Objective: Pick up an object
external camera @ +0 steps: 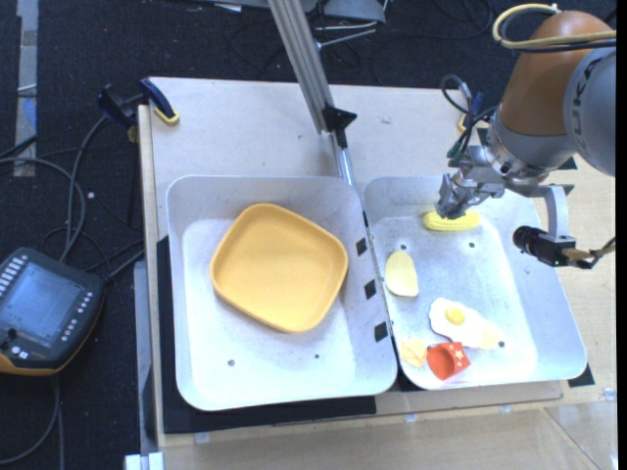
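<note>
Counter (255, 125) with two white bins, left bin (186, 292) holding yellow plate (279, 265), right bin (549, 321) holding fried egg toy (462, 323), pale slice (401, 273), red piece (450, 359), claw (453, 207) down on yellow ring-shaped piece (453, 222) at far edge, finger state unclear

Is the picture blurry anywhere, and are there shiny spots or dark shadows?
In the camera view, the yellow plate and fried egg toy look sharp; the white bins are brightly, evenly lit, with only soft shadows along their walls; the floor around the bench is very dark; the arm's orange band shows a mild shine; the gripper looks slightly soft.
</note>
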